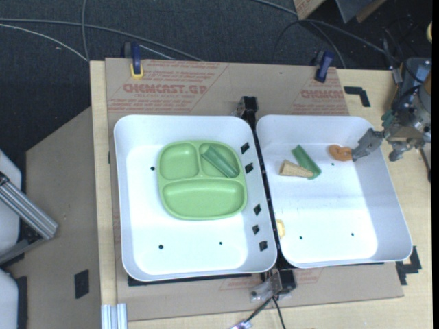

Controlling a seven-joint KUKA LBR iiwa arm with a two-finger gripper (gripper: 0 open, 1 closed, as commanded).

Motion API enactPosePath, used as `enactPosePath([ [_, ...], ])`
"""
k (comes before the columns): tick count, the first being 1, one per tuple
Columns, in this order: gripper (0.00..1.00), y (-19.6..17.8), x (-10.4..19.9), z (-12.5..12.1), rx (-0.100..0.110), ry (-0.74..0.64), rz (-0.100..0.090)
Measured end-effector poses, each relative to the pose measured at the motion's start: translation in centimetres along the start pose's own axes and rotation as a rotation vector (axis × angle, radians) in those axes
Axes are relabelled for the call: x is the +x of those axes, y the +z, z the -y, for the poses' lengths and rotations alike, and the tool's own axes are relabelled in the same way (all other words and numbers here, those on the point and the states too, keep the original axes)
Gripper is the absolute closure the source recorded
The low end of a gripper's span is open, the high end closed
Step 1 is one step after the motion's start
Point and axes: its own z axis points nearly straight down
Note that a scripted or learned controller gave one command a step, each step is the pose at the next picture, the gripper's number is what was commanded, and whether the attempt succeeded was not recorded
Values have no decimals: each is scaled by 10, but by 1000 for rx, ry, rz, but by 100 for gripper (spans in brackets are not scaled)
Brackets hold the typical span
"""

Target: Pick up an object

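Note:
In the right bin (384, 232) lie three small things near its far side: a green pod-like piece (306, 160), a tan wedge (293, 169) touching it, and an orange lump (339, 153) further right. My gripper (381, 149) hangs over the bin's right rim. It is open, with nothing between its fingers. Its left fingertip (364, 147) is just right of the orange lump, and I cannot tell if they touch. In the left bin (137, 238) rests a green divided plate (199, 199) with a green pod (220, 159) in its upper right compartment.
A black divider with clips (256, 184) runs between the two bins. A small yellow bit (280, 229) sits at the right bin's left rim. Blue clamps (136, 59) hold the board at the back. Cables cross the dark floor behind.

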Motion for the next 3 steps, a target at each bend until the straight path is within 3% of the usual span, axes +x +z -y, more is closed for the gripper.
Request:
enactPosePath([
  [1,0,-7,1,-3,-13,-4,3],
  [3,0,77,2,-6,-9,-3,2],
])
